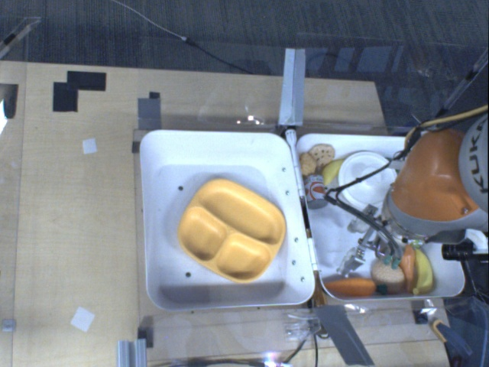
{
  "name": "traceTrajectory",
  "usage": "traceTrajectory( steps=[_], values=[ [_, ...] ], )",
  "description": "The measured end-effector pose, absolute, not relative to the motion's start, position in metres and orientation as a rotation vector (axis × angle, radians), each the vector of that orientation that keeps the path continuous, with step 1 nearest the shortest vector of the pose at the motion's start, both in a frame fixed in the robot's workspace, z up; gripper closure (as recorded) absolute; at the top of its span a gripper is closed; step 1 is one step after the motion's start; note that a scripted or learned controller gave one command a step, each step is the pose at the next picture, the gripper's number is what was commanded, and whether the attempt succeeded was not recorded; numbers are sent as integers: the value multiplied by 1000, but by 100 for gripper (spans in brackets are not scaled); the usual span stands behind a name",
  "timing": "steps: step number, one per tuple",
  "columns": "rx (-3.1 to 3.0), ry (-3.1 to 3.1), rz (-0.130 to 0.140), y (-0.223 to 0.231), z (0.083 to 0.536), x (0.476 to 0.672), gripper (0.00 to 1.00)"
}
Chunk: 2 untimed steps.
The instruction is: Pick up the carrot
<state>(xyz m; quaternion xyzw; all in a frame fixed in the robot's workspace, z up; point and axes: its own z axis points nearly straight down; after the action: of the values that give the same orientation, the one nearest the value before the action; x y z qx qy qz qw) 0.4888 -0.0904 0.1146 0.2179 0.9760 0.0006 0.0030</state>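
We are hovering our gripper (357, 257) in the right bin (328, 228), fingers looking parted and gripping nothing. The carrot (351, 287) is lying just below them along the near wall, long axis running left-right.

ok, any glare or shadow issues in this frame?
Camera view: small bright glare spots on the bench at the left bin's top rim and along the bottom edge; soft shadow under the yellow tray; the arm shades the right bin; carrot stays readable.
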Motion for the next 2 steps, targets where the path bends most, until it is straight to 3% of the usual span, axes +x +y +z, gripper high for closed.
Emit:
traceTrajectory(
  steps=[1,2],
  values=[
    [1434,2789,3,-95,92,498,0],
    [2106,2326,4,-110,108,494,0]
  ],
)
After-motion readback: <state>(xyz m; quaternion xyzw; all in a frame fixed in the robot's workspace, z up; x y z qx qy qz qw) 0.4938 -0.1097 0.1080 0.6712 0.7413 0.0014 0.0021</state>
